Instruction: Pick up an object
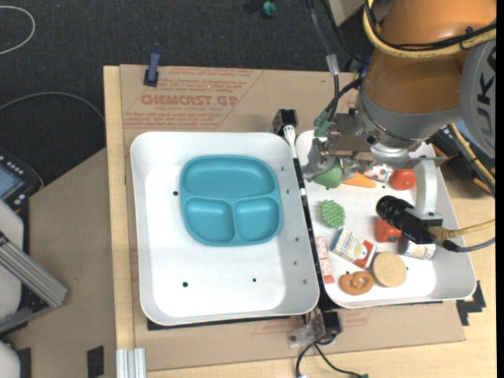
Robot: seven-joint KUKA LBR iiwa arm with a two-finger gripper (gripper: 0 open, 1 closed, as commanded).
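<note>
Hung low over the far-left part of the right bin (453, 246): gripper (324, 162), metal, angular, under a rounded orange wrist; jaw state impossible to tell. Just beneath, touching or nearly so: smooth green rounded object (331, 176). Beside it, an orange wedge (361, 182) and a red piece (403, 179). Nearer: bumpy green ball (332, 212), small printed carton (351, 247), ridged brown ring (356, 283), flat tan disc (389, 269). In the left bin (157, 211): glossy teal three-compartment tray (230, 198).
</note>
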